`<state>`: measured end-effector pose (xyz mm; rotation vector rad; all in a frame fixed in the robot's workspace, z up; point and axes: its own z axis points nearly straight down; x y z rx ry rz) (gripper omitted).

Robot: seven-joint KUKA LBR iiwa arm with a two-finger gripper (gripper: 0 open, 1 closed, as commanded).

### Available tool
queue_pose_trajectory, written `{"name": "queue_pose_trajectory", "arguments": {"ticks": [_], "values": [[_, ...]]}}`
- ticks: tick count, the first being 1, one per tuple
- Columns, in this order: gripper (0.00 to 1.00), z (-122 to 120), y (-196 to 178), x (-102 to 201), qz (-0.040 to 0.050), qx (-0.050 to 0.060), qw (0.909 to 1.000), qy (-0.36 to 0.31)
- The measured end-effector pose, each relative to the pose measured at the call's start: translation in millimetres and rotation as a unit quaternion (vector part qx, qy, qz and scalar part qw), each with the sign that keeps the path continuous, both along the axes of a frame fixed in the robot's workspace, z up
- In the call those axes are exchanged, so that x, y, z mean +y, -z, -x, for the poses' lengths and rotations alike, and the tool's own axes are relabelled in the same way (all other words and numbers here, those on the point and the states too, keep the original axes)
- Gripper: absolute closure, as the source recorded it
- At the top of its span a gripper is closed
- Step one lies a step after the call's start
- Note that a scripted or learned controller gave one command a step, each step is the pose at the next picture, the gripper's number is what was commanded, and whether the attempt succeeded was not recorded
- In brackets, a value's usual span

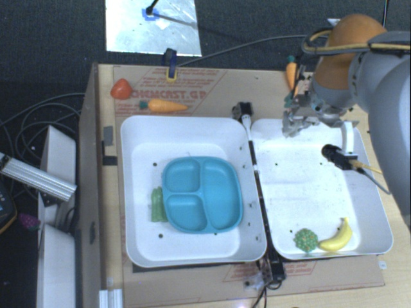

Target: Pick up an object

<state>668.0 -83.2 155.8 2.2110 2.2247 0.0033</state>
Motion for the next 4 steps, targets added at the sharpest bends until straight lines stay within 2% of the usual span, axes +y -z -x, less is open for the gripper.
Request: {"name": "queue_pose_trajectory", "arguments": {"ticks": [2, 3, 4], "values": [[1.00, -2.0, -22.5, 0.1, 0.0011, -0.003, 1.0000, -0.004], [1.00, 23.0, -29.0, 48.5, -0.0014, 0.001, 1.0000, 0.001], [1.00, 73.3, -28.6, 30.5, -0.0007, 0.002, 1.0000, 0.003]]}}
